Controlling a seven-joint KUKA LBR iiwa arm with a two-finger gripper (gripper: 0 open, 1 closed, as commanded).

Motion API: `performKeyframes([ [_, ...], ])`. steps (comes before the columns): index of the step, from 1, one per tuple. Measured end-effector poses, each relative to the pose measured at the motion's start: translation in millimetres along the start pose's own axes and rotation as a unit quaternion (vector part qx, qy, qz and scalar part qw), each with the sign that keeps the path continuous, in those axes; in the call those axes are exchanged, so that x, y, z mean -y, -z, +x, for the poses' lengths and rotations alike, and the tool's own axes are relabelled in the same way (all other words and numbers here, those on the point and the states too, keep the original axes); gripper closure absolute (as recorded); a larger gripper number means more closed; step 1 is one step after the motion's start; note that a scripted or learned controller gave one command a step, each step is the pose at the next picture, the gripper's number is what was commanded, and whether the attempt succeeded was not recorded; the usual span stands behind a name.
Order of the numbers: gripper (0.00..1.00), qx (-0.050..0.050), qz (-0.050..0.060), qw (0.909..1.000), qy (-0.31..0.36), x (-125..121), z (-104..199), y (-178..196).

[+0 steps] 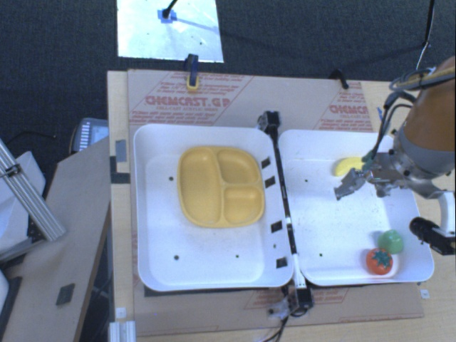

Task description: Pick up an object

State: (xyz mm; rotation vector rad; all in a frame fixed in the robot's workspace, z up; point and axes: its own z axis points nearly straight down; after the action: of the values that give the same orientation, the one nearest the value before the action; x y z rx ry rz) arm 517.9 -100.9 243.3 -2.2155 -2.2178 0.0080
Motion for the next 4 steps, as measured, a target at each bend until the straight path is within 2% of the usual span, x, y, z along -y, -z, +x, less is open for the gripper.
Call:
performKeyframes([
  [1, 0.00, 0.001, -0.005, 1.0000, 0.001, -2, 0, 5],
  [2, 0.00, 0.000, -0.004, 1.0000, 0.000, -2, -4, -57],
  [4, 0.00, 0.000, -0.002, 1.0000, 0.000, -7, 2, -153],
])
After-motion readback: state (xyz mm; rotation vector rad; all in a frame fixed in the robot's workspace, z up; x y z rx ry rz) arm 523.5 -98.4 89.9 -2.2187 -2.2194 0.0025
